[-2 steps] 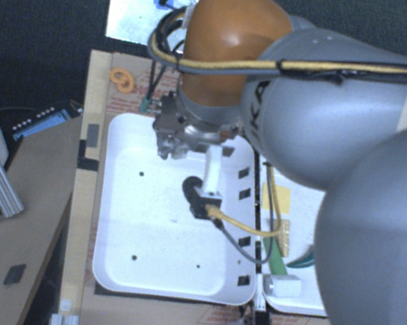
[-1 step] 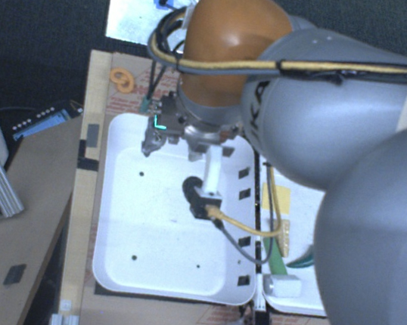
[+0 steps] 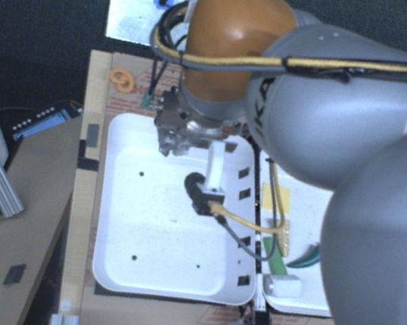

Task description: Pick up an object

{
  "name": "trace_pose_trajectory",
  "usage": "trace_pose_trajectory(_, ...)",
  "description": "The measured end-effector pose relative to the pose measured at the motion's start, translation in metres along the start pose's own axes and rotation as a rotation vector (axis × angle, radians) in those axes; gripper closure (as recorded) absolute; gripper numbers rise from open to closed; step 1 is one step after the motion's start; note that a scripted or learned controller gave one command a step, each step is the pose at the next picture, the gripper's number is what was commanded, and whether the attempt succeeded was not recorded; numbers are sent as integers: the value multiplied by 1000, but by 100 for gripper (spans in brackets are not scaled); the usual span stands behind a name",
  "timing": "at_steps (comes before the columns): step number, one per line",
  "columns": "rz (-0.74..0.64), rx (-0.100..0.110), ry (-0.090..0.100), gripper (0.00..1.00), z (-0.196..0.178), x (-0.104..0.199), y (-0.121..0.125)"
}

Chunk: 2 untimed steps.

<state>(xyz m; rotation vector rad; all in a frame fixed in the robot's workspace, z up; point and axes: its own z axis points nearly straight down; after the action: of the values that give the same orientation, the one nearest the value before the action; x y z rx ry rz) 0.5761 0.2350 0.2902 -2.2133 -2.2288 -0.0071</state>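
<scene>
— Where does the camera sit?
— Fixed above the desk [image 3: 81, 200], looking down on both bins at a slant.
— How near is it?
— Close. The left bin [image 3: 147, 226] takes up the middle of the frame. The arm [image 3: 333, 117] comes in from the right, looms large near the lens and covers much of the right bin [image 3: 309, 220].
— Which way does it face?
— Across the desk, toward a dark backdrop along the top.

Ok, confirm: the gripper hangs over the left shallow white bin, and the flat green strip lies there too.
No: camera view shows the flat green strip in the right shallow white bin. The gripper is over the left bin.
</scene>
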Motion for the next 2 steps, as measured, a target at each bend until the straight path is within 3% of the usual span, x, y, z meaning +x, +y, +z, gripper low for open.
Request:
trace_pose_trajectory(1,0,1,0,0,0,0,0)
trace_pose_trajectory(2,-2,-1,2,100,-11,0,1)
